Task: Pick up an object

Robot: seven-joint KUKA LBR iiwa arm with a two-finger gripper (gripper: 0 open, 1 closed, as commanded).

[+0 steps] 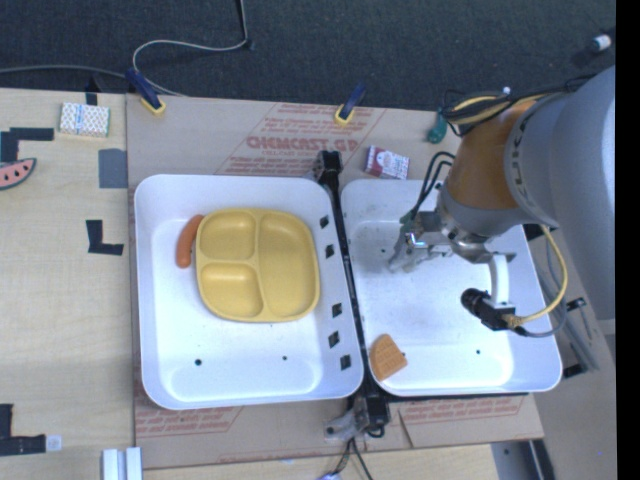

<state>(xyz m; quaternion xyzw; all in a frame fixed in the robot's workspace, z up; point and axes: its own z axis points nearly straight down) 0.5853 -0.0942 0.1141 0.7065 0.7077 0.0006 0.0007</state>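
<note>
The end effector (405, 253) hangs low over the right white bin (520, 373), toward its far left; whether it holds anything I cannot tell. A small orange-brown food piece (387, 356) lies at that bin's near left corner. The left white bin (160, 298) holds a yellow divided plastic plate (258, 264), an orange sausage-shaped toy (185, 241) touching its left rim.

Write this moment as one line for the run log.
gripper: in right bin, nothing seen between fingers | cracker: right bin, near corner | yellow plate, sausage: left bin
</note>
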